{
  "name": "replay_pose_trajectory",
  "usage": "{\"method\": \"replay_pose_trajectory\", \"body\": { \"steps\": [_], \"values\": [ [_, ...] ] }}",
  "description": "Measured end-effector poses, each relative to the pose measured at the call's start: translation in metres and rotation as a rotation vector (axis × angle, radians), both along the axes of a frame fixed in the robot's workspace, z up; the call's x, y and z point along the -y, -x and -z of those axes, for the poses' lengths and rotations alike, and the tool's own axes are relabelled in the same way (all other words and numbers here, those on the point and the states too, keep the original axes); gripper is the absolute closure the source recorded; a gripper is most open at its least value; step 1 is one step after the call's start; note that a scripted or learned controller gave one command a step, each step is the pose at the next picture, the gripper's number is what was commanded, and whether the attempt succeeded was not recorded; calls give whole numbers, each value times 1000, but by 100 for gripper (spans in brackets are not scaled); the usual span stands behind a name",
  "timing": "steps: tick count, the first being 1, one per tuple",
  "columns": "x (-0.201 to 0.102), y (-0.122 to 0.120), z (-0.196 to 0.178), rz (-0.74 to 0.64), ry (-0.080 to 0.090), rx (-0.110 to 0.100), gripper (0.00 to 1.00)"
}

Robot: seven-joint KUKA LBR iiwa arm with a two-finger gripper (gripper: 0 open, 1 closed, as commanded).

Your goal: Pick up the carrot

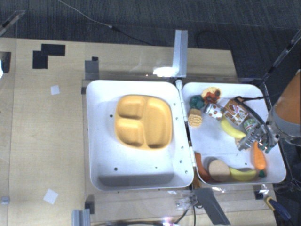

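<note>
The gripper sits just beside the carrot in the right bin. Whether its fingers are wide or narrow cannot be told.

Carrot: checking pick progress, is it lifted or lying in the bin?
Lying on the right bin floor; carrot beside the pincer.

The carrot I am after is a short orange piece, tapering toward its lower end, with a bit of green at the bottom tip. It lies nearly upright in the picture, tilted slightly, in the right bin close to its right wall, just beside one end of a yellow banana.
</note>
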State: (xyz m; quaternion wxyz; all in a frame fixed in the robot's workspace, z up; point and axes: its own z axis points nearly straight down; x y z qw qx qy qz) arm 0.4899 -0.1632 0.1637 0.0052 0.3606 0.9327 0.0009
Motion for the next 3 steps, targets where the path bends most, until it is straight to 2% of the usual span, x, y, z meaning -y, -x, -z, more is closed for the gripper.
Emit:
{"method": "replay_pose_trajectory", "body": {
  "steps": [1,2,3],
  "values": [
    [-58,0,-29,58,-3,-1,100],
    [20,-26,73,-64,4,7,100],
    [43,-2,74,-111,5,6,100]
  ]
}}
